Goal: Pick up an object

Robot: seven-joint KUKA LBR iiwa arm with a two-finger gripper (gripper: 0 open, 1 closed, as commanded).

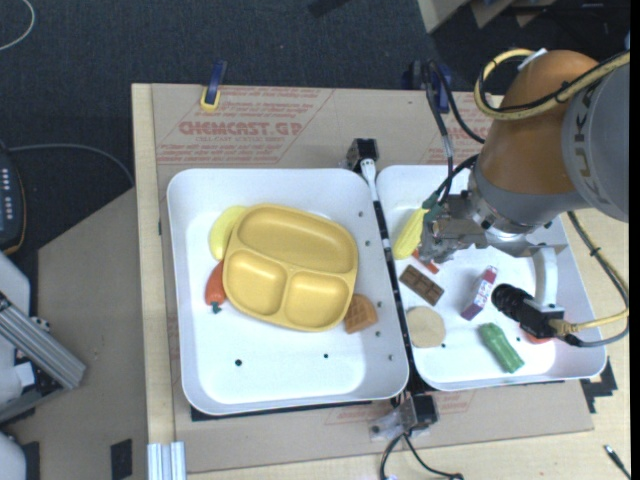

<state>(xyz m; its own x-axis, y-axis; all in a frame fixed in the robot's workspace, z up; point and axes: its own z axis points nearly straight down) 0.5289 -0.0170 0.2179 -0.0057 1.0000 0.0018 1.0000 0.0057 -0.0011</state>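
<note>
In the left bin (260, 368), a yellow divided tray (290, 268) sits at centre, with a brown biscuit (360, 314) at its four o'clock. In the right bin (455, 360), the gripper (438, 240) hangs at ten o'clock; whether it is open or closed cannot be told. A yellow piece (409, 234) lies just beside it at nine o'clock, and a brown bar (421, 285) at six.

White bins: two, a left bin (185, 268) and a right bin (560, 368), side by side on one counter (300, 118). Left bin, four items: one yellow three-compartment plate (290, 268), one yellow curved piece (222, 230) (partly under the plate's rim), one orange-red piece (215, 286), one brown wedge (360, 314). Right bin, five items clearly countable: one yellow cob-shaped piece (410, 233), one brown block (421, 285), one tan disc (426, 326), one purple-and-white packet (482, 292), one green cylinder (500, 348).
</note>
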